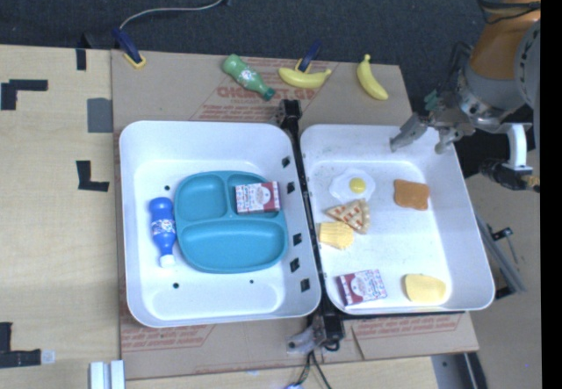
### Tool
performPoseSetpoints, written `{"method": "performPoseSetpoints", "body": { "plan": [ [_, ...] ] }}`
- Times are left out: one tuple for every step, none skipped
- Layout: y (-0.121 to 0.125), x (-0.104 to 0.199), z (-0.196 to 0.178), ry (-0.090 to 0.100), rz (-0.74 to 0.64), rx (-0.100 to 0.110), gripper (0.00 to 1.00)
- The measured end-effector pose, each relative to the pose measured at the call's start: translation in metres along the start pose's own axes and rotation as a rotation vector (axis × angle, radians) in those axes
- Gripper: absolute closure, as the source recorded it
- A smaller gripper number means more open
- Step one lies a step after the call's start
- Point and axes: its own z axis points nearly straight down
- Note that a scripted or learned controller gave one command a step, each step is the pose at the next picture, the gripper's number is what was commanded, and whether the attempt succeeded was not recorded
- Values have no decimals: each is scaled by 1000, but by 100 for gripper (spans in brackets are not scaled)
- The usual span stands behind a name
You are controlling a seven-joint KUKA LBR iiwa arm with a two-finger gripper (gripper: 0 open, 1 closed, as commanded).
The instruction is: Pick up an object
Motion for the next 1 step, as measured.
{"method": "performPoseSetpoints", "body": {
  "plan": [
    [-23,-16,92,-1,-1,-3,0]
  ]
}}
